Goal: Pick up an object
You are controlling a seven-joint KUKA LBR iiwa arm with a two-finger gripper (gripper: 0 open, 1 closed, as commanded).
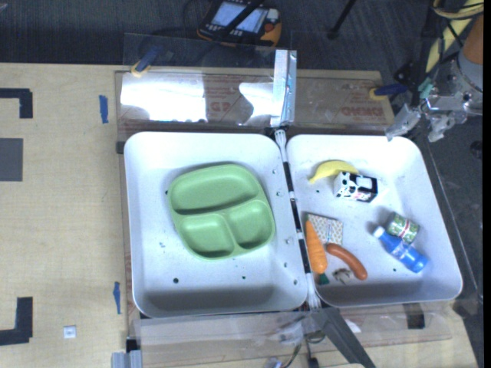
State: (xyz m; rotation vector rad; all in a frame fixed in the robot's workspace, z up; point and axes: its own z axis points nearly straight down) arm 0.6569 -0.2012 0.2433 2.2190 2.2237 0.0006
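- The bench point(61, 205) is pale wood-grain board, with black corner marks and short strips of blue tape along its left part; past its far edge lies dark grey carpeted floor.
- On that floor, at the far side, sits a black handheld pendant point(238, 19) with a lit screen; its text is too small to read.
- A clear plastic panel point(199, 90) lies across the far end of the bins, glaring white; faint reddish lettering shows beneath it but cannot be read.
- The left bin point(146, 167) holds a green divided tray point(222, 209).
- The right bin point(433, 205) holds a yellow banana point(331, 170) at its far side, a black-and-white cow toy point(356, 186) just beside it, a green can point(402, 227) touching a blue bottle point(402, 253) at the right, and a carrot point(315, 248) and a sausage point(347, 260) at the near left, by a patterned card point(324, 227).
- The hand point(418, 121) hangs over the far right corner of the right bin, apart from every object; whether it is spread or pressed together, I cannot tell.
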